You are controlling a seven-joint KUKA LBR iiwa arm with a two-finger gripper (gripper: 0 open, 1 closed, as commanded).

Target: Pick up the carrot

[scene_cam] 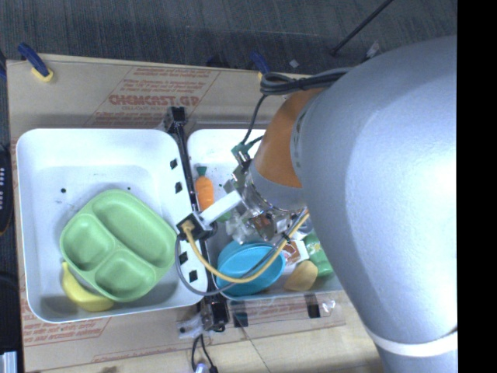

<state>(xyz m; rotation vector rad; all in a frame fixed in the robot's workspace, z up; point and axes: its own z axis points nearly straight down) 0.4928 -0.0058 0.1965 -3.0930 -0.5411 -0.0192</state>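
Observation:
The orange carrot [204, 192], green stub at its far end, lies in the right bin [220, 141] against its left wall. My gripper [236, 211] hangs low over that bin, just right of and slightly nearer than the carrot. The wrist and cabling hide its tips. The carrot rests on the bin floor, and whether the gripper touches it is unclear. The big grey arm with its orange band [279, 150] covers most of the right bin.
A blue bowl [248, 261] sits at the near side of the right bin, with a tan item [301, 275] and a green item [319, 258] beside it. The left bin [46, 162] holds a green divided plate [118, 243] resting on a yellow object [80, 292].

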